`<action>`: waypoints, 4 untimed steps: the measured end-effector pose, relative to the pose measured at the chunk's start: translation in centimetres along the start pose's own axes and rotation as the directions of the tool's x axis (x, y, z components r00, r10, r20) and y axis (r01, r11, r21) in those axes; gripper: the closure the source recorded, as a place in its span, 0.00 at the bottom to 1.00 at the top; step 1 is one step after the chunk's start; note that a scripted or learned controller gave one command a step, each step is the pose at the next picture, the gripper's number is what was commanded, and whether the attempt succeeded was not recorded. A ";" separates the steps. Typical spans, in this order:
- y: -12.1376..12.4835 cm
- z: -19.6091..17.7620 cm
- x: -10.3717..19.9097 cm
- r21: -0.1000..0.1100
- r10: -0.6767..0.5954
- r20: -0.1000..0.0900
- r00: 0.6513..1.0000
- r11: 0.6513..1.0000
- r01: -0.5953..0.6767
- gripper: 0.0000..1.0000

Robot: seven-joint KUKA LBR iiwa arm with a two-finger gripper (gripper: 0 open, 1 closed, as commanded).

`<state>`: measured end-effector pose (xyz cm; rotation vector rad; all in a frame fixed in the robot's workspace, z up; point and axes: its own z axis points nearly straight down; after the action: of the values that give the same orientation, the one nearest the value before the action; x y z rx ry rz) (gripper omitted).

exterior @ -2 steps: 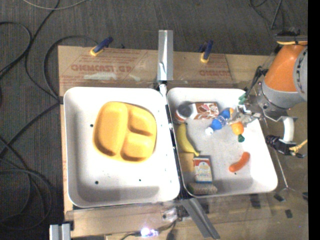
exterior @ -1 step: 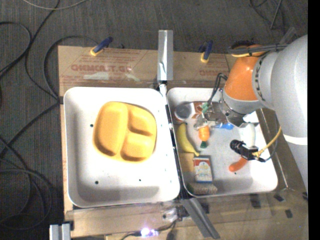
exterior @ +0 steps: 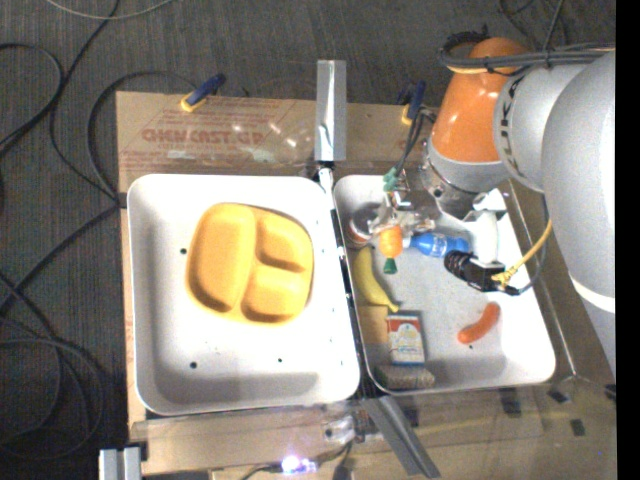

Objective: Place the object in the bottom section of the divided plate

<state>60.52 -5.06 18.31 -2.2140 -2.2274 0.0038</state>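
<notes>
A: Cardboard-topped bench (exterior: 150,133), two white bins; the yellow divided plate (exterior: 252,261) sits in the left bin (exterior: 150,368).

B: Gripper (exterior: 392,230) hangs over the right bin (exterior: 530,363), beside an orange carrot-like object (exterior: 390,241). Fingers — cannot tell.

A: Risk?

B: Banana (exterior: 372,280) and blue bottle (exterior: 436,244) crowd it; a loose pinch could slip.

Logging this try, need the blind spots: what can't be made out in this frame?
- Gripper: finger state, blurred against clutter in the right bin.
- Carrot: held or just lying beneath, unclear.
- Blue bottle: one end hidden under the wrist.
- Small box: label too small to read.
</notes>
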 end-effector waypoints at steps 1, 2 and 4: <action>-1.2 0.0 5.3 0.000 -0.225 0.000 0.974 0.974 0.225 1.00; -2.4 0.0 11.2 0.000 -0.316 0.000 0.949 0.949 0.316 1.00; 1.1 4.4 19.0 0.002 -0.429 0.002 0.903 0.903 0.429 1.00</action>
<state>61.45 13.91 13.87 -1.6703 -2.6600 0.0075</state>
